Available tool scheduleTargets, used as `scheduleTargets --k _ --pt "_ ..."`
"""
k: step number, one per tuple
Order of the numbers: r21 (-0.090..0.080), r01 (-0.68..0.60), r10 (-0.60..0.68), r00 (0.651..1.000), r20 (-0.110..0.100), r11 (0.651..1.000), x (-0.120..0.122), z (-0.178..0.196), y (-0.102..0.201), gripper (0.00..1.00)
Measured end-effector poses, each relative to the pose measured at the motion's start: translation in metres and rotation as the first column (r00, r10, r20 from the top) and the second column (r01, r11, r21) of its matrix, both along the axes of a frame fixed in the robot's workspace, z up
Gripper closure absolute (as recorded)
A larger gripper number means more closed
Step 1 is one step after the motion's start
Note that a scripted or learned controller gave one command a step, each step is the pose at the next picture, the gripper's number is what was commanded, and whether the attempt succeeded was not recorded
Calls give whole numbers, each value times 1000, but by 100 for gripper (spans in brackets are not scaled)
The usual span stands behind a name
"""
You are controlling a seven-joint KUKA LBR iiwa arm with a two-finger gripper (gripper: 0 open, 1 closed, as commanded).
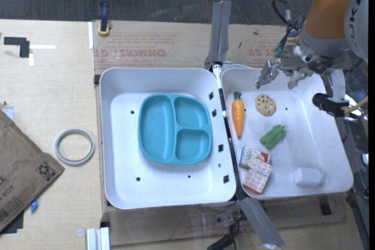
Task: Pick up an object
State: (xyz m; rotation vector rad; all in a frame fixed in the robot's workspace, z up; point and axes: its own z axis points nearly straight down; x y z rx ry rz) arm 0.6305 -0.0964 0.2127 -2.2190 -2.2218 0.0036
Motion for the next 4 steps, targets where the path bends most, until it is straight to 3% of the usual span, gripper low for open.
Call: scheduleTargets --k 1,2,3,4 --pt "-1 73 -73 997 2 997 21 -115 -31 0" --pt "-2 73 -73 997 3 997 22 -105 -32 100" --pt "-2 73 -73 997 3 997 22 -105 -32 0" --pt "0 78 -78 997 0 997 -33 -122 -9 0"
